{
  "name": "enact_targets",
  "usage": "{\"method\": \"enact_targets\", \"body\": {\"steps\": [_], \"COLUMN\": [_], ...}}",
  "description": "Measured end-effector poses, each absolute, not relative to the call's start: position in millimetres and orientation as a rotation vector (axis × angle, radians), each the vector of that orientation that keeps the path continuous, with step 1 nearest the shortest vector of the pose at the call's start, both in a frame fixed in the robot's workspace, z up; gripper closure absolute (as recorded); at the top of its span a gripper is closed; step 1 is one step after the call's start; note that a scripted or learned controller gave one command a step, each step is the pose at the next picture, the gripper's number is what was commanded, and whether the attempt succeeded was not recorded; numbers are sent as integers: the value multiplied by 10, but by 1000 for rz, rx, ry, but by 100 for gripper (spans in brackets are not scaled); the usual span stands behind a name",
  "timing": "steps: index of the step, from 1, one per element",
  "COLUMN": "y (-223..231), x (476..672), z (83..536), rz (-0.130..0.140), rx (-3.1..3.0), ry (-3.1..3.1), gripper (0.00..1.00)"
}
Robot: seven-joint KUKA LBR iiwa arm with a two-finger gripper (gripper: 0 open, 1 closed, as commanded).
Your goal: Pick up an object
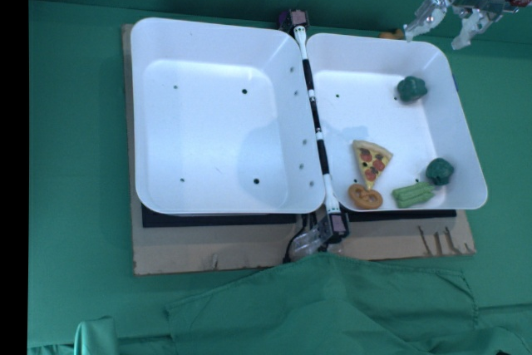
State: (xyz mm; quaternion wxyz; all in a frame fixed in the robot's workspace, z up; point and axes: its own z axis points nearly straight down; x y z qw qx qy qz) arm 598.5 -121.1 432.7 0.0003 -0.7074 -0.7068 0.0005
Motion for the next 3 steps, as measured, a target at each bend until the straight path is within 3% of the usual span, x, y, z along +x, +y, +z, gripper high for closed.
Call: {"method": "enact_targets", "body": {"steps": [1, 2, 3], "y": [-773, -1068, -1036], "x": [5663, 5242, 4831], "z": [3447, 2531, 1815], "rz": [7, 10, -14], "rx": [-2217, -2227, -2236], "ry": [-2216, -2208, -2224], "gripper": [0, 0, 0]}}
